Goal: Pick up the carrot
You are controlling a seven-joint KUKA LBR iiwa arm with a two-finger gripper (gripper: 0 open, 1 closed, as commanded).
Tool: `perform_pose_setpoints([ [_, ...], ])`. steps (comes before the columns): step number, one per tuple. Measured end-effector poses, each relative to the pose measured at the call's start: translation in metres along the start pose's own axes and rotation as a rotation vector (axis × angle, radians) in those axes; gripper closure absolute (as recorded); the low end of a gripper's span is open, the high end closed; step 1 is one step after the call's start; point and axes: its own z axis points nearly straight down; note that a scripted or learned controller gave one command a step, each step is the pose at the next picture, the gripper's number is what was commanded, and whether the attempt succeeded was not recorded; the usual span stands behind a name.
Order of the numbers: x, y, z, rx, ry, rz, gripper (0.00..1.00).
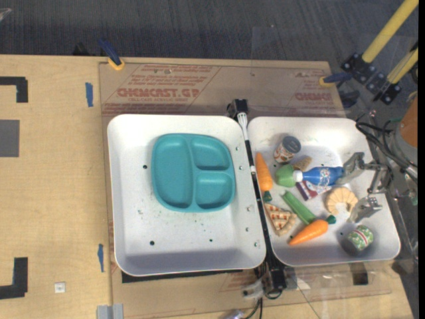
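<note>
Left bin (133,244): teal tray (194,172). Right bin (385,248): carrot (309,232).

Light brown wooden bench (53,198), bearing one clear plastic sheet with red lettering (199,88), and upon it two shallow white plastic bins, left (133,244) and right (332,128), side by side.

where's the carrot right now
The carrot lies near the front of the right bin, between the waffle piece and the green-topped can.
</note>
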Motion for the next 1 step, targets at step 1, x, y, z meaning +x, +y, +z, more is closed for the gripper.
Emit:
perform_pose_setpoints([
  [1, 0.0228, -0.0115, 0.0951, -0.002, 0.004, -0.275, 0.00],
])
